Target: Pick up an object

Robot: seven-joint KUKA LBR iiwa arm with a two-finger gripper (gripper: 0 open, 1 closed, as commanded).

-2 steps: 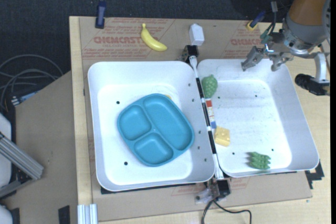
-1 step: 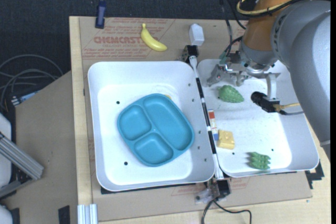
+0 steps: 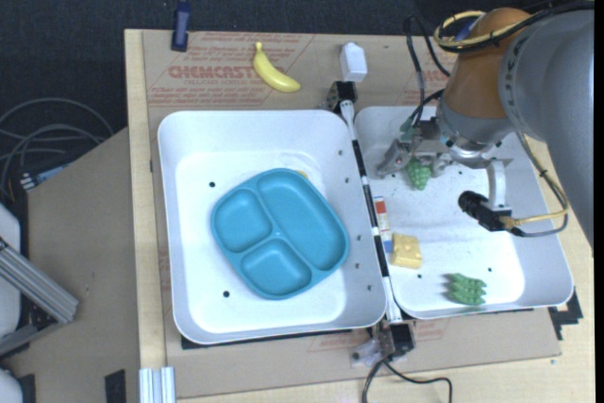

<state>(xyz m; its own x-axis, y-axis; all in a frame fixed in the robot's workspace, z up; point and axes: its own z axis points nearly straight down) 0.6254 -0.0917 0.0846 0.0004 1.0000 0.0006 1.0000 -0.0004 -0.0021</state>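
My gripper (image 3: 415, 161) hangs low over the back left part of the right bin (image 3: 538, 250), open, with its fingers (image 3: 389, 163) splayed. A small knobbly green object (image 3: 416, 174) lies on the bin floor between them, and I see no grip on it. A yellow block (image 3: 406, 251) rests near that bin's left wall. Toward the front lies a second green object (image 3: 465, 290).
The left bin (image 3: 189, 156) holds a blue divided plate (image 3: 276, 231). On the bench behind the bins lie a yellow banana (image 3: 274, 71), a white item (image 3: 354, 61) and a small blue item (image 3: 181, 24). A black cable connector (image 3: 481, 210) hangs from the arm.
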